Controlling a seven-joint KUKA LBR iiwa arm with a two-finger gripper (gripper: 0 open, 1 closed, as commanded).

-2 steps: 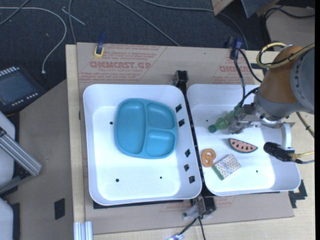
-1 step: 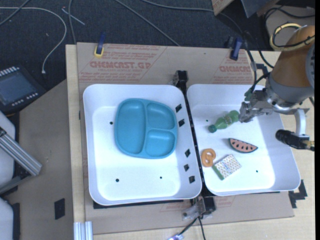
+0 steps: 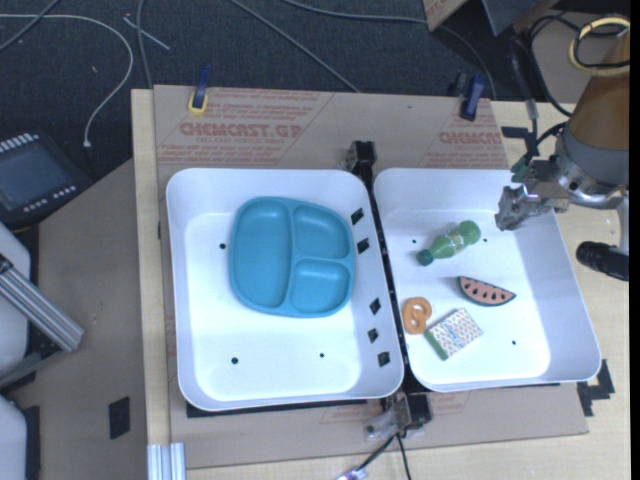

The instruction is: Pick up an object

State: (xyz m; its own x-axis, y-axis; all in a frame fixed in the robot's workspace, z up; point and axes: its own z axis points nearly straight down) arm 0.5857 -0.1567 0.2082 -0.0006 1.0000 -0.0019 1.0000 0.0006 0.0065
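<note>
Camera view: in the right bin (image 3: 560,298), a green bottle (image 3: 449,244) lies tilted near the centre, with a watermelon slice toy (image 3: 486,291) lower right of it, an orange pretzel-shaped ring (image 3: 416,314) lower left, and a small checkered packet (image 3: 455,332) just beside the ring. The gripper (image 3: 514,211) hangs over the bin's upper right edge, apart from all four; whether it is apart or together cannot be told. The left bin (image 3: 200,298) holds a blue divided plate (image 3: 292,256).
</note>
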